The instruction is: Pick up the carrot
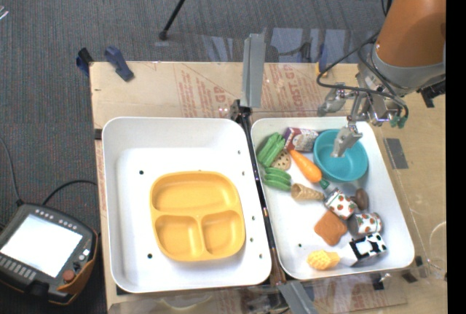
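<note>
1. camera view, the bins: two white bins sit side by side. the left bin [124, 159] holds a yellow divided tray [196, 216]; the right bin [397, 214] holds a clutter of toy food.
2. camera view, the carrot [306, 167]: it lies in the upper middle of the right bin, orange, with its long axis slanting from upper left to lower right. it sits just beside the teal bowl [342, 159] on that bowl's left, with the green pods [271, 150] to its own left and a cone-shaped piece [306, 193] just below it.
3. camera view, the gripper [346, 141]: it hangs over the teal bowl, reaching down from the grey and orange arm [411, 28] at the upper right. i cannot tell how it is set, and nothing is seen held in it.
4. the relation that matters: the carrot lies to the left of the gripper and a little lower in the picture, near but apart. in my judgement the next move needs a short shift leftward off the bowl, closing across the carrot's slanted axis; the bowl rim and the pods crowd both sides.
</note>
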Action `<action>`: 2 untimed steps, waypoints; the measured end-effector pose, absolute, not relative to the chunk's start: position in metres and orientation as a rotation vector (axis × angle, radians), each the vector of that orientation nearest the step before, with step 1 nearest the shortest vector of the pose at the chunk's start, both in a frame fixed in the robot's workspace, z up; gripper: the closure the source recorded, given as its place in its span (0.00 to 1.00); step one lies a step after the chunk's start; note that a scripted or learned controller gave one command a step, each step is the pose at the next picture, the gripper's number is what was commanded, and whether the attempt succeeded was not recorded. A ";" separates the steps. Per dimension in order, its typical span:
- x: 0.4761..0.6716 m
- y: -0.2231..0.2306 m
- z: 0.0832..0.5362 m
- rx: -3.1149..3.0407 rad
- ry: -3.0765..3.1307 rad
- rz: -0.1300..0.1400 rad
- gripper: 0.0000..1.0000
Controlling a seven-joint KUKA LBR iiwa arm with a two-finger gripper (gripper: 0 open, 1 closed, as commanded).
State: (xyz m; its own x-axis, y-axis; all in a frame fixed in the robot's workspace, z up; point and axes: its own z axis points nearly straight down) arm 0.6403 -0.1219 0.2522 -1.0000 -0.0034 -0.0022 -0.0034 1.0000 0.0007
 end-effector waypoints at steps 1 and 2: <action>0.603 -0.091 0.116 0.124 3.155 0.007 0.00; 0.618 -0.087 0.090 0.149 3.132 0.001 0.00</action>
State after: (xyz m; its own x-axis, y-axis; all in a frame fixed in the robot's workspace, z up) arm 0.6180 -0.0870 0.0903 -0.9954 0.0951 -0.0056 0.0951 0.9955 0.0008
